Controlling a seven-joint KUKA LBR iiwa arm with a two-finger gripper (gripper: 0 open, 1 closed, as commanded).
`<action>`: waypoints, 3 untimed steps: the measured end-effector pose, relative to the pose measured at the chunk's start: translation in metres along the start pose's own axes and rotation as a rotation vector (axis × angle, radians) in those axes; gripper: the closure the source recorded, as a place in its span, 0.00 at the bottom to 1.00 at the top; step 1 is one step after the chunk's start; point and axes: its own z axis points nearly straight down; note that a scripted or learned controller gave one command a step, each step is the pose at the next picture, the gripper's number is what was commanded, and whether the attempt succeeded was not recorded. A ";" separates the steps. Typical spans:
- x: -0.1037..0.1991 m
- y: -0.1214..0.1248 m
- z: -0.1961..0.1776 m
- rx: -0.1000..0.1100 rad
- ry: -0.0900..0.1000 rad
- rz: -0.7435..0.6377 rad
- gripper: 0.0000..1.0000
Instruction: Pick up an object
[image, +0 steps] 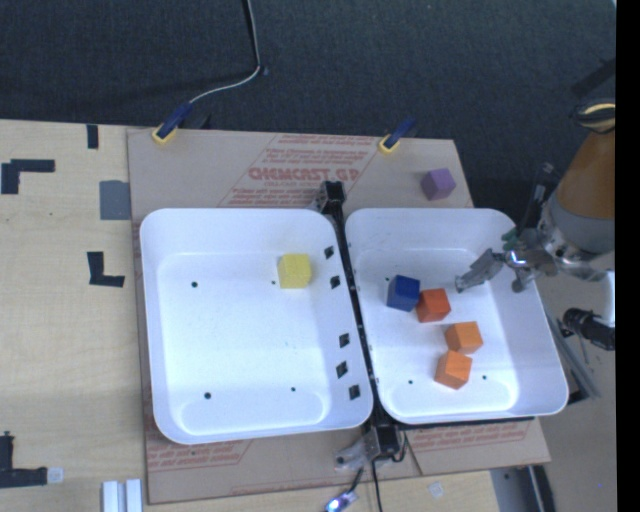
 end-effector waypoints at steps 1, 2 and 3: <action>0.049 -0.018 0.108 0.002 0.000 -0.003 0.00; 0.084 0.051 0.103 -0.006 -0.001 -0.006 0.00; 0.082 0.048 0.092 -0.002 -0.001 -0.003 1.00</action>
